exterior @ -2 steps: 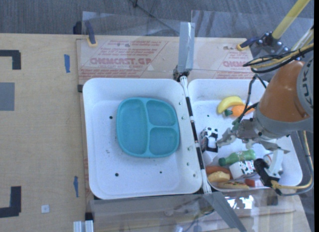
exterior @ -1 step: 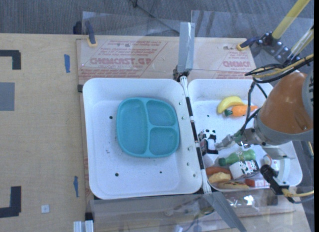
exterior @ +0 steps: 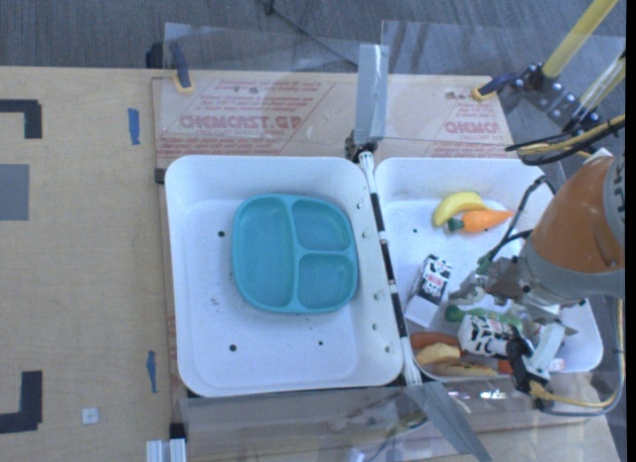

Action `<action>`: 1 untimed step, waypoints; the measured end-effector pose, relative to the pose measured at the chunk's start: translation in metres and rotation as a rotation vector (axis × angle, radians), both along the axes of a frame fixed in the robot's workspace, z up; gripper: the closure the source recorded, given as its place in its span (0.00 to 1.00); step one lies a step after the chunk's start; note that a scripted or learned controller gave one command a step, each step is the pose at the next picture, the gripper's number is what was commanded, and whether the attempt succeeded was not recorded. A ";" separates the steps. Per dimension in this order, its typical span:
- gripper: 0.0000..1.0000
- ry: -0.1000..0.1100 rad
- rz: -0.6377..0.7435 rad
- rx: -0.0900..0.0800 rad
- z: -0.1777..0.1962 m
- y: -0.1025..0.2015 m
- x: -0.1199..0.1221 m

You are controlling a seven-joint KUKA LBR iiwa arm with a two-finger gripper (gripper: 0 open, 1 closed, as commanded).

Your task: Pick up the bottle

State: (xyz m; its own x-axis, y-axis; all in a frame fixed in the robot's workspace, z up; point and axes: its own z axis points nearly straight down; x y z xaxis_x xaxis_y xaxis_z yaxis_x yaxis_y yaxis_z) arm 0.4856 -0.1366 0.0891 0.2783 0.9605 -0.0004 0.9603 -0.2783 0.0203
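Two white bins share the bench, and we judge ourselves mid-reach: our gripper (exterior: 494,303) hangs over the right bin's (exterior: 409,184) near clutter, finger state unreadable, the bottle (exterior: 484,334) seemingly beneath it, so next we need a confirmed descent.

Bright even overhead light, soft faint shadows, mild glare on clear plastic sheeting (exterior: 298,63), slightly soft focus

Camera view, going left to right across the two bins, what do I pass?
Teal plate → carton → banana → carrot → orange band.
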 end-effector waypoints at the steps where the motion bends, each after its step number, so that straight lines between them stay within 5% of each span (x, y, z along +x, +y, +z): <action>1: 1.00 0.004 -0.007 -0.005 0.008 -0.003 -0.002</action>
State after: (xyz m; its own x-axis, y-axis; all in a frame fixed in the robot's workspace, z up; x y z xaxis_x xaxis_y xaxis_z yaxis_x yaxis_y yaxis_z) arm 0.4835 -0.1400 0.0973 0.2851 0.9585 -0.0064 0.9584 -0.2849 0.0183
